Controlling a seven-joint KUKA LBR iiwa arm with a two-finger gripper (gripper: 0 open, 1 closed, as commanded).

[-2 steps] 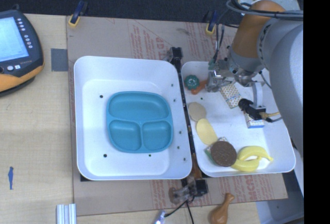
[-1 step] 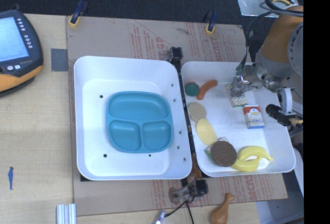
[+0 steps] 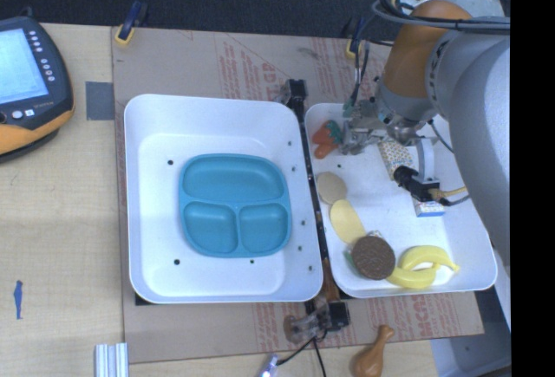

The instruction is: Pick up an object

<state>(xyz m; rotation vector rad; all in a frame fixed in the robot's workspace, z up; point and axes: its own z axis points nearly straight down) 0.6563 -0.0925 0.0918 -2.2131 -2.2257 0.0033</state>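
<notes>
My gripper [image 3: 354, 138] is low over the far left part of the right bin [image 3: 473, 276], hanging from the orange-banded wrist. Just left of it lies a small orange and green toy [image 3: 325, 139], close to or touching the gripper. Further forward in the same bin are a beige round piece [image 3: 330, 187], a pale yellow oval [image 3: 346, 220], a brown cookie [image 3: 374, 256] and a yellow banana [image 3: 422, 267]. A speckled card-like item [image 3: 397, 155] and a small blue and white item [image 3: 429, 208] lie under the arm on the right.
The left bin [image 3: 143, 219] holds a blue divided plate [image 3: 234, 203]. A teach pendant [image 3: 26, 81] sits on the bench at far left. A wooden pear-shaped piece [image 3: 373, 356] lies in front of the bins. The arm's grey body covers the right bin's far right side.
</notes>
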